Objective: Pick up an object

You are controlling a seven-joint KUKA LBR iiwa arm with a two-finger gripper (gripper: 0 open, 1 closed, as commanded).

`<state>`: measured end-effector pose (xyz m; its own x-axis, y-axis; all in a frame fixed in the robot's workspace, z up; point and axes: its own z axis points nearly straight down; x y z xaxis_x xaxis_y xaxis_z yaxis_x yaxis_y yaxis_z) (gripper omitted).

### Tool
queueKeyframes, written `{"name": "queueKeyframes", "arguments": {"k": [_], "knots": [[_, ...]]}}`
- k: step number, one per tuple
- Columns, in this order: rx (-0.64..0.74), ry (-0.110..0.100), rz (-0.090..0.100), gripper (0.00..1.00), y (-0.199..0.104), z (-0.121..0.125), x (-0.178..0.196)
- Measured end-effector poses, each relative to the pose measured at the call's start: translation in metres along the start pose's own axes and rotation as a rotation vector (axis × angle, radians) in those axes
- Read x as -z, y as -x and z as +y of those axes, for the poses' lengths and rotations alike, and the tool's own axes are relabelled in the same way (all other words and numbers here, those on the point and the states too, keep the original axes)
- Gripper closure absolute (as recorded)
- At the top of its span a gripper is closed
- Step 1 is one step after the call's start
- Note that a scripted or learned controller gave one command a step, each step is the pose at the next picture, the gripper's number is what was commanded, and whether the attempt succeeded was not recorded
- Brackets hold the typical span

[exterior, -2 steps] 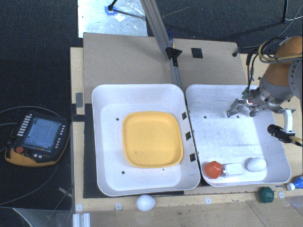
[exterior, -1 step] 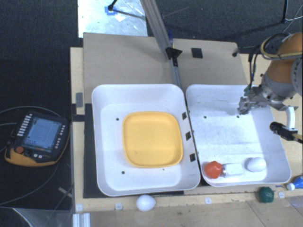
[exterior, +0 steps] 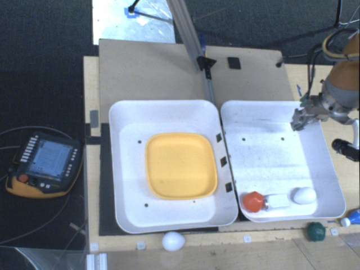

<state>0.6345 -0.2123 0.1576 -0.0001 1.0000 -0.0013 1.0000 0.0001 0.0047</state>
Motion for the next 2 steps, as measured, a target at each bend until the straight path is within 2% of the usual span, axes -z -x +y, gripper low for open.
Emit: {"name": "queueKeyframes", "arguments": {"k": [2], "knots": [[0.0,0.002,-0.001,1.0,0.006,-0.007,0.125]]}}
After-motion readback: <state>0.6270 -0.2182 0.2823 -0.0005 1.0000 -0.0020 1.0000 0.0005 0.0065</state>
